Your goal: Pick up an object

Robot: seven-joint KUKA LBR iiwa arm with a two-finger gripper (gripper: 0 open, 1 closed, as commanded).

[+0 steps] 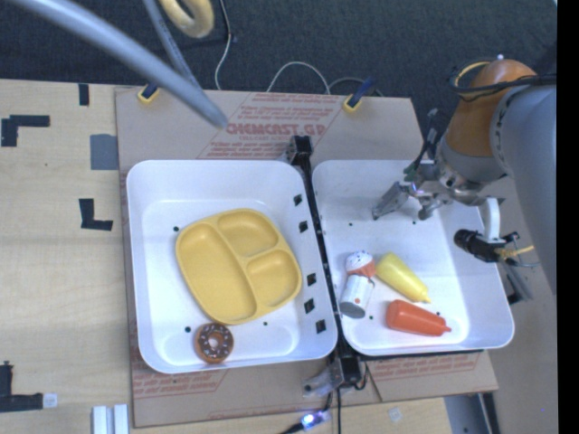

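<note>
From my remote station I look down at a slant on two shallow white bins set side by side on a brown board. I will place everything against the black divider (309, 242) where the two bins meet.

Right of the divider lies the right bin (470, 333). Just beside the divider, toward the near end, a small white bottle with a red cap (355, 284) lies on the bin floor. Next to it, farther from the divider, a yellow squeeze-bottle shape (403, 278) lies tilted, and just in front of that rests an orange carrot-like piece (417, 318). The three sit close together, apart from the arm.

The grey arm (529, 143) with its orange band enters from the right. Its gripper (404, 204) hangs over the far part of the right bin, away from the divider and well behind the three objects. Its two fingers stand spread apart with nothing between them.

Left of the divider, the left bin (149, 242) carries a yellow sectioned tray (238, 265) near its middle. A small chocolate doughnut (214, 343) lies just in front of the tray.
</note>
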